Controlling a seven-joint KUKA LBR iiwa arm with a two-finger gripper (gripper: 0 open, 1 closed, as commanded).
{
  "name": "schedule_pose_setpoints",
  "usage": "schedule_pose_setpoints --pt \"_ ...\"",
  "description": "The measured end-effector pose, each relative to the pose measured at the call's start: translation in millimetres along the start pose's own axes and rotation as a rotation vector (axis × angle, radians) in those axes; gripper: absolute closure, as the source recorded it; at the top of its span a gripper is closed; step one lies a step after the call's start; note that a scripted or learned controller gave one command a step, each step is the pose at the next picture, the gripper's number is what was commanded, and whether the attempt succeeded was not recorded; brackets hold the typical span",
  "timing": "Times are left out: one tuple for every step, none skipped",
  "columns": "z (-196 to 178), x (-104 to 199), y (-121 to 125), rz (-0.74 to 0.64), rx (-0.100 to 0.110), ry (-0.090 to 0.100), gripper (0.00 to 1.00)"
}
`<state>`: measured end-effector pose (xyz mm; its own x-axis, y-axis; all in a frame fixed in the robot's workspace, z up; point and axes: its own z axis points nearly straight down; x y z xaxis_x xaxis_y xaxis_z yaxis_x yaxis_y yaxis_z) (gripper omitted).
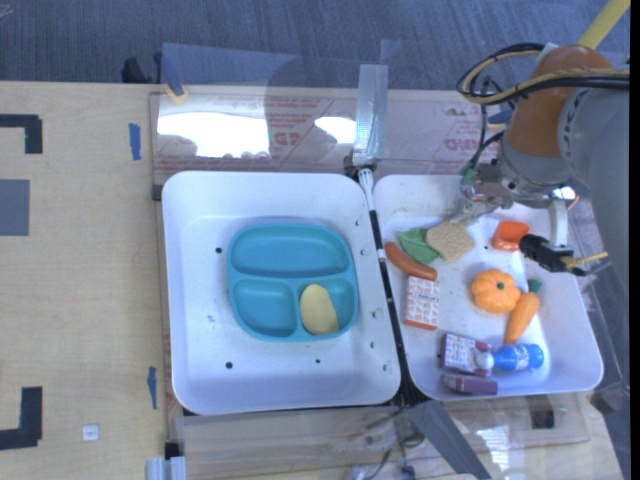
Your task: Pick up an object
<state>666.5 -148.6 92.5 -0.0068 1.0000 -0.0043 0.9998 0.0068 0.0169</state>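
My gripper [478, 200] hangs over the back of the right bin [590, 363], just behind a tan cracker-like slice [450, 239]. A green leaf-shaped piece [415, 244] lies left of the slice, with an orange sausage [409, 259] beside it. Near the gripper's right sits a red-orange block [510, 234]. Further forward lie a small orange pumpkin [495, 291], a carrot [522, 316], a red and white packet [422, 302], a blue bottle [515, 358] and a purple box [462, 352]. Nothing shows between the gripper and these items.
The left bin [190, 368] bears a blue divided tray [290, 253] with a yellow potato-like lump [318, 309] in its front right compartment. The arm with its orange band [545, 113] comes in from the upper right.
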Motion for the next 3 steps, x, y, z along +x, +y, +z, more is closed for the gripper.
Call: schedule_pose_setpoints --pt "0.5 -0.7 -0.5 0.001 0.001 0.000 0.00" --pt "-1.6 46.1 -41.7 -0.169 -0.002 -0.002 0.00" --pt "-93.5 70.6 -17.8 -0.480 0.011 0.007 0.00"
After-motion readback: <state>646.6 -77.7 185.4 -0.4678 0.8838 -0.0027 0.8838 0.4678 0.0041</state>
